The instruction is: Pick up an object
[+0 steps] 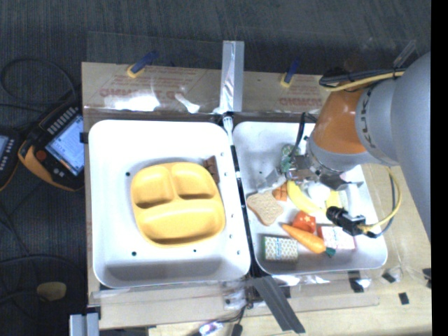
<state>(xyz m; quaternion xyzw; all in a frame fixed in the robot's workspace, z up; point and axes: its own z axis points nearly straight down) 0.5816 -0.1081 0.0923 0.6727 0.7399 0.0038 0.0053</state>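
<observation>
Arm: grey arm with orange band hides the right white bin's upper corner.
Fingers: buried among toy food near the yellow plastic banana; opening cannot be told.

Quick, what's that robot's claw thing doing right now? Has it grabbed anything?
Tool: low in the right bin, above the banana; whether it is open, closed or holding anything cannot be told.

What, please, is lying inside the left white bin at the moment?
The left bin holds a yellow divided tray, with a small brown item at its upper right edge. Whatever lies under the tray is covered.
</observation>
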